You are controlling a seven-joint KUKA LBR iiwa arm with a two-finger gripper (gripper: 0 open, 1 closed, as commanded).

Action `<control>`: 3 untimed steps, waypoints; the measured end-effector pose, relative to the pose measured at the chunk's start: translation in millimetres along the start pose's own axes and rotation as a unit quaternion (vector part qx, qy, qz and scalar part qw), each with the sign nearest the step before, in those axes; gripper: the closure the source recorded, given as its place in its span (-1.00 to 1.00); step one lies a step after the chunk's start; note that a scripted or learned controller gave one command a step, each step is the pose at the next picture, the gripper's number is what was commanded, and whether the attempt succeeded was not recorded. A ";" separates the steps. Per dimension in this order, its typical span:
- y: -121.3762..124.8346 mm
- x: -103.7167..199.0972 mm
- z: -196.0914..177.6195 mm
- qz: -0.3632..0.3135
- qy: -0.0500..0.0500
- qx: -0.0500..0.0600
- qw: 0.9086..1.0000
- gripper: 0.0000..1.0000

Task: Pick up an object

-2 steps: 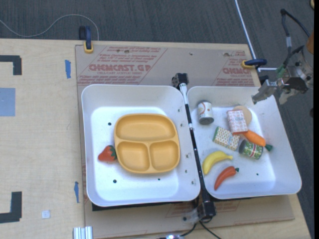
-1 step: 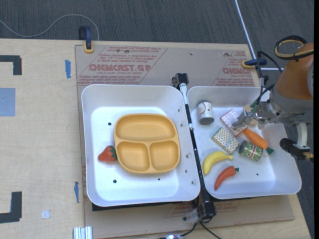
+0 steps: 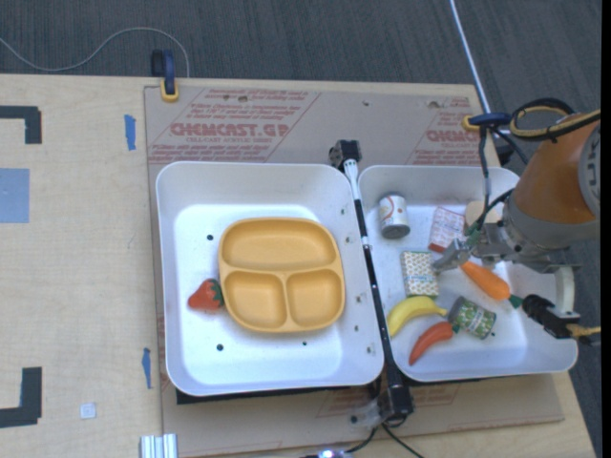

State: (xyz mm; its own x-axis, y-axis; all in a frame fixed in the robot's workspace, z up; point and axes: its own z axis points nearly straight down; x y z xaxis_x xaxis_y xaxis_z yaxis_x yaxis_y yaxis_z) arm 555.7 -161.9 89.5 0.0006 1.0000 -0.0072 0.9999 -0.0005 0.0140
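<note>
My gripper (image 3: 451, 256) hangs low over the middle of the right bin (image 3: 544, 351), reaching in from the right under the arm's orange band. Just below and right of it lies an orange carrot (image 3: 487, 281). A small patterned packet (image 3: 418, 273) sits immediately to its left. Above it are a red-and-white packet (image 3: 446, 225) and a small white can (image 3: 392, 216). Toward the front of the bin lie a banana (image 3: 414, 311), a red pepper (image 3: 431, 341) and a green-lidded jar (image 3: 473, 319). Nothing visibly sits in the gripper.
The left bin (image 3: 181, 342) holds a yellow divided plate (image 3: 282, 273) with a strawberry (image 3: 203, 296) against its left edge. A black clamp (image 3: 345, 153) stands between the bins at the back. Cables (image 3: 554, 318) trail over the right bin's right side.
</note>
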 end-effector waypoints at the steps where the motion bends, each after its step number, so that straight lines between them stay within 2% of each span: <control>1: 1.5 -3.2 -11.8 0.001 -0.004 -0.003 1.000 1.00; 2: 26.8 62.8 -65.5 -0.001 0.004 0.006 1.000 1.00; 3: 55.0 150.5 -96.0 -0.001 0.004 0.006 1.000 1.00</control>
